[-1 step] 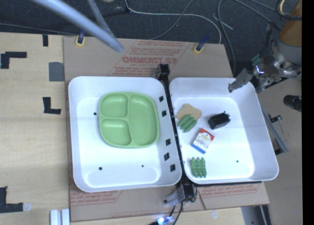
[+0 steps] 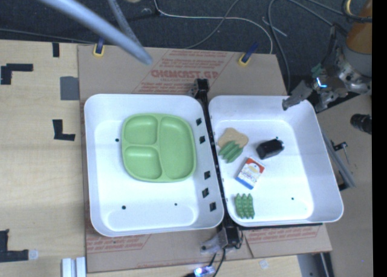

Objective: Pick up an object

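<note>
We have picked nothing yet: the box (image 2: pixel 250 173), black piece (image 2: pixel 269 147) and green items all lie in the right bin (image 2: pixel 311 167). Our pincer (image 2: pixel 296 101) hangs over its far corner; we cannot tell its width.

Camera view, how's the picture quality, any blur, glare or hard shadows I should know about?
Camera view: lighting is even and soft, with faint shadows under the green divided plate and the small black object; a grey bar crossing the top left is smeared and out of focus; the gripper at the right bin's corner looks soft and dim; the white bins show no harsh glare.
</note>
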Motion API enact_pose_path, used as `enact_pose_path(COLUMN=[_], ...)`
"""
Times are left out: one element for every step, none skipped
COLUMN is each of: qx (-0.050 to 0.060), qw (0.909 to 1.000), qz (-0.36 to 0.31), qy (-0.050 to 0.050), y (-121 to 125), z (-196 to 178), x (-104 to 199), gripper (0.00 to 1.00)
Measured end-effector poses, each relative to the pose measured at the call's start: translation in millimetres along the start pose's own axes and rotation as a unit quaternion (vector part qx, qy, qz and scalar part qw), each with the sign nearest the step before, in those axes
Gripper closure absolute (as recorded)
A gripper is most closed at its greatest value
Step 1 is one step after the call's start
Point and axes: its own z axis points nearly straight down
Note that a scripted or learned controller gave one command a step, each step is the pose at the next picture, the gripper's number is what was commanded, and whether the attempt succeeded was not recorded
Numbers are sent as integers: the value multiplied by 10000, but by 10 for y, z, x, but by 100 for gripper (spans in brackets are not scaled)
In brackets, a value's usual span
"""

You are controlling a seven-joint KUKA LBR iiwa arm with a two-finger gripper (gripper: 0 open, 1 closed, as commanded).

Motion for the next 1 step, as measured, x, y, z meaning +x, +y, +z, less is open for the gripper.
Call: enact_pose_path(qx=[21], qw=[10000], qz=[1], qy=[-1], y=[-38], z=[635], x=[-8], gripper=[0])
